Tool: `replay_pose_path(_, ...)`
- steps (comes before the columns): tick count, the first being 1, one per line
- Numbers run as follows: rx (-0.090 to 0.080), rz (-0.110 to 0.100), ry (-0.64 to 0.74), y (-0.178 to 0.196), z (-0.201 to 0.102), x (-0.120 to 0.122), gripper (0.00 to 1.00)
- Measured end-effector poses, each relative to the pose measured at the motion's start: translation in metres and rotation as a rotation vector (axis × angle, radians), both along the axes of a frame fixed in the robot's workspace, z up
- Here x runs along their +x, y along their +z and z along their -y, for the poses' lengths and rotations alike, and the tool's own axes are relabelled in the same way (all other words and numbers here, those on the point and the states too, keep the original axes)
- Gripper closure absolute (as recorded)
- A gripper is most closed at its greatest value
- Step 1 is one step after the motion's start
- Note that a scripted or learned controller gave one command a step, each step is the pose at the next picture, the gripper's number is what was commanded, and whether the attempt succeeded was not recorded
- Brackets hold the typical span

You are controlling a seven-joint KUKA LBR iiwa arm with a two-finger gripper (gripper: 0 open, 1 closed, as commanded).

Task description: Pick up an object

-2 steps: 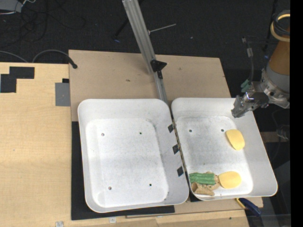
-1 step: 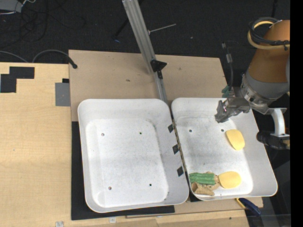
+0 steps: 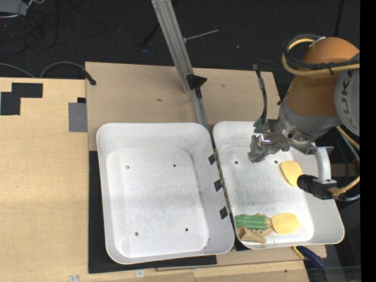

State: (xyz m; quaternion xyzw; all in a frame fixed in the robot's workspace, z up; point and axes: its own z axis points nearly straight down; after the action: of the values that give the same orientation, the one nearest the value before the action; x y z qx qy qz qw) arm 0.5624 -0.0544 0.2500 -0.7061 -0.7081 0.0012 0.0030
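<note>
My gripper (image 3: 257,150) hangs over the upper part of the right bin (image 3: 258,190), pointing down at bare bin floor. A yellow oval object (image 3: 290,173) lies to its right, close to the arm. At the bin's near edge lie a green object (image 3: 251,221), a tan object (image 3: 254,234) beneath it, and a second yellow object (image 3: 285,222). Nothing shows between the fingers.
The left bin (image 3: 155,190) sits beside the right one, with black clips (image 3: 217,184) along the shared wall. A slanted aluminium bar (image 3: 176,46) rises behind the bins. The orange-banded arm (image 3: 317,81) fills the right side. Wooden bench surface lies to the left.
</note>
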Motion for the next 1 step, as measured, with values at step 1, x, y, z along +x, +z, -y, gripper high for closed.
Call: replay_pose_path(1,0.0,0.0,0.002,-0.0156,-0.0572,-0.0097,1.0)
